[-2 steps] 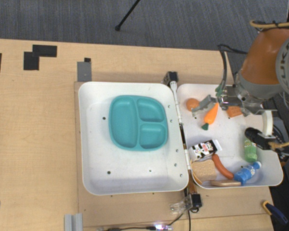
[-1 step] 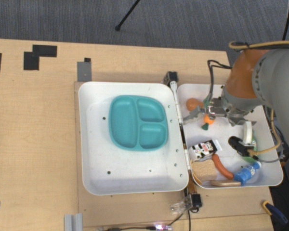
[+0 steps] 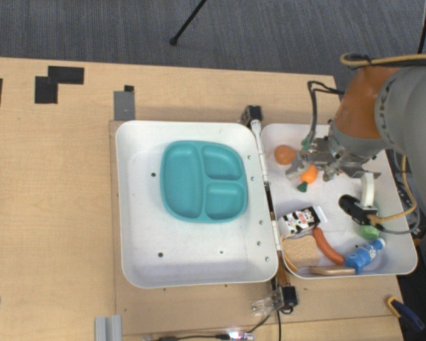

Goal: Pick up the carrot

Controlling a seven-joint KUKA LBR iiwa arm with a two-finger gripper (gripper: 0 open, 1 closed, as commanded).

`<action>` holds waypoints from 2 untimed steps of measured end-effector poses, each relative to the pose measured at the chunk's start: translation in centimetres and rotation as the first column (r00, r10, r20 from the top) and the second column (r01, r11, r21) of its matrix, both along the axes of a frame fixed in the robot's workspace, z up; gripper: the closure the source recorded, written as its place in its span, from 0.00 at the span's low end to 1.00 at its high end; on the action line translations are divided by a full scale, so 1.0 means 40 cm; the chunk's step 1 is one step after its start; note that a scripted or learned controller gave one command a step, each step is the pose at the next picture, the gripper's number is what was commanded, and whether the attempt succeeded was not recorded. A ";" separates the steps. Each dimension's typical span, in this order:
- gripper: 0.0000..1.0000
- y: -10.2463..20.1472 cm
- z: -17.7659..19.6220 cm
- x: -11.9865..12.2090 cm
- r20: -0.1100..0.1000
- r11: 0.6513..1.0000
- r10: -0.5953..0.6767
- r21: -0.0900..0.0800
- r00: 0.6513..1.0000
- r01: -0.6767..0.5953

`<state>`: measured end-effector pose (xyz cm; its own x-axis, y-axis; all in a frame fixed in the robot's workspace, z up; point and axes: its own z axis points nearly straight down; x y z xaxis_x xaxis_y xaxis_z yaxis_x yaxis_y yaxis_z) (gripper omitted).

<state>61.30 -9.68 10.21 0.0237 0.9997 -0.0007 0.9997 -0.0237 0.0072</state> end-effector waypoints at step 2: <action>0.00 0.191 0.210 0.053 -0.002 0.999 0.050 0.001 0.999 -0.050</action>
